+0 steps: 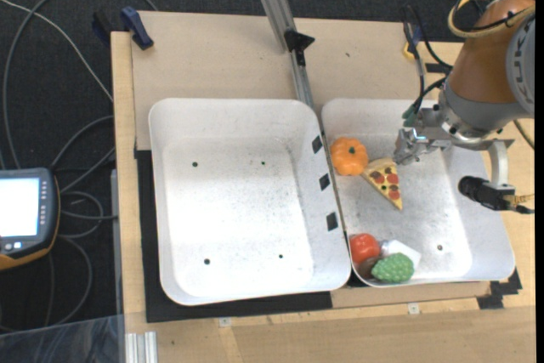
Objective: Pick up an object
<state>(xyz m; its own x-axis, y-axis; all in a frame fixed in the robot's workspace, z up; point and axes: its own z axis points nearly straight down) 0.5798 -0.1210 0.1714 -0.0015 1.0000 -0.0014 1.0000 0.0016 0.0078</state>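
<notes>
Where the right bin [476, 255] meets the divide between the two bins, a toy pizza slice [385, 181] lies flat on the white floor, a yellow wedge dotted with red rounds and edged by a paler crust. Its long axis runs on a slant: the broad crust end sits up toward the bin's far edge and the narrow tip points down toward the near right corner. Just beside its crust end, close to the bin's left wall, rests a small orange pumpkin [349, 156] with a green stem; whether the two touch is hard to judge from this angle. Over the slice's far right side hangs the gripper [410, 145], its tips close above the crust end or perhaps brushing it; how far apart they stand cannot be made out, and nothing is seen between them. Behind it the grey arm with its orange band [493, 55] comes in over the bin's right edge. At the near left corner of the same bin huddle a red tomato [364, 247], a green bumpy piece [393, 268] and a bit of white just behind it. The floor to the right of the slice, out to the right wall, lies bare and gives open room. The left bin [229, 200] sits alongside, rim against rim.
</notes>
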